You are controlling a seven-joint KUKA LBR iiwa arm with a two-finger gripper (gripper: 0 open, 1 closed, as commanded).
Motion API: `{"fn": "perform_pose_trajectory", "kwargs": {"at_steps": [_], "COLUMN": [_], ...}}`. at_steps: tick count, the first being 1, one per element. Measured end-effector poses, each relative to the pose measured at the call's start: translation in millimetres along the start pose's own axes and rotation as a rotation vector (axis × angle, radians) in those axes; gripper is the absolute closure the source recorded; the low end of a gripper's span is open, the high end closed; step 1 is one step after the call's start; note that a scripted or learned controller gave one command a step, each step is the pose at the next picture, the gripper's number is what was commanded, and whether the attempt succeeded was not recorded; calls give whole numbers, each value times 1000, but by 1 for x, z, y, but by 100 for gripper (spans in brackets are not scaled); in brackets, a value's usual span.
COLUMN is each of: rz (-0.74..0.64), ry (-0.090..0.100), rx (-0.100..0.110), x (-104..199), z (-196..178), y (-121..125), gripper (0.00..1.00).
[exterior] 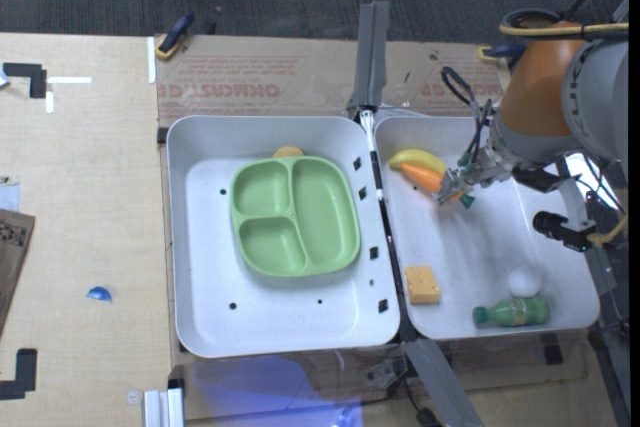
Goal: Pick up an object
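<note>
The surface (80, 215) bears 2 white bins. The left bin (200, 315) holds a green divided plate (296, 215). Over the right bin (560, 310) the arm (560, 95) lowers its end effector (456, 189), whose opening I cannot tell, touching the carrot (422, 177) beside a banana (416, 159). A green bottle (512, 313), a yellow sponge (423, 285) and a white ball (523, 283) lie well apart from it.

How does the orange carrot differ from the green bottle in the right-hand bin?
The carrot is orange and tapered; the bottle is green with a pale cap end. The carrot lies at the bin's far end, touching a banana, with the gripper right at its tip; the bottle lies at the near end beside a white ball. Both lie on their sides in the right bin.
</note>
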State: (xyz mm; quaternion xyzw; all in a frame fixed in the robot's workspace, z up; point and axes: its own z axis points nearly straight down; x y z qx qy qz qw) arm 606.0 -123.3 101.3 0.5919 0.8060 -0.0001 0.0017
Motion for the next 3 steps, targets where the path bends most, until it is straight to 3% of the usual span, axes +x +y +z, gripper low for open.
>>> {"fn": "perform_pose_trajectory", "kwargs": {"at_steps": [1,2,3], "rz": [-17,-18,104], "ry": [1,2,1], "rx": [2,3,3], "x": [-16,31,62], "z": [9,9,-131], "y": [-7,-18,30], "gripper": [100,100,100]}}
